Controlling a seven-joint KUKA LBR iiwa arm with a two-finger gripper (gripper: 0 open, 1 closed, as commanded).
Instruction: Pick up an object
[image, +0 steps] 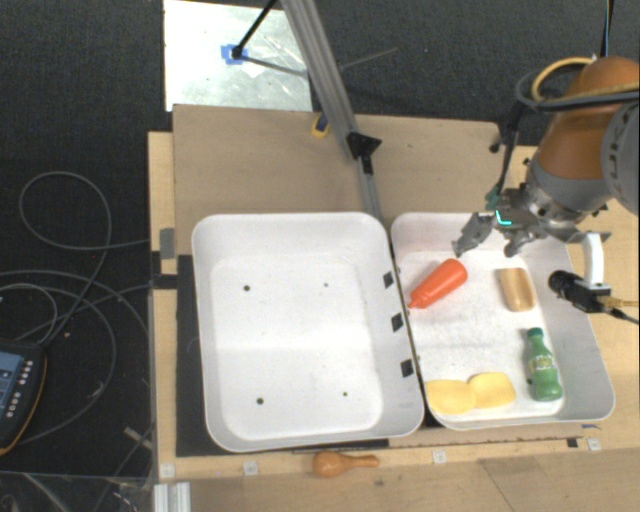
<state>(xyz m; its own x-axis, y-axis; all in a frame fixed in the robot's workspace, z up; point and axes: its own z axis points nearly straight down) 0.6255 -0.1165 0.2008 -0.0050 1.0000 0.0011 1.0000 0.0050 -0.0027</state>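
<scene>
The end effector (497, 236) hangs over the far part of the right bin (600, 385), its two fingers spread apart with nothing between them. Just below it, toward the bin's left wall, lies an orange carrot (438, 284), tilted with its narrow end pointing to the upper right. To the carrot's right sits a tan bread roll (516, 289), close beneath the fingers but not touching them. Nearer the front edge — well apart from the arm — a green bottle (541, 365) lies beside two yellow pieces (470, 394). The left bin (215, 400) stands alongside. On the tabletop (260, 160) in front of the bins rests a small brown pear-shaped object (343, 462).
</scene>
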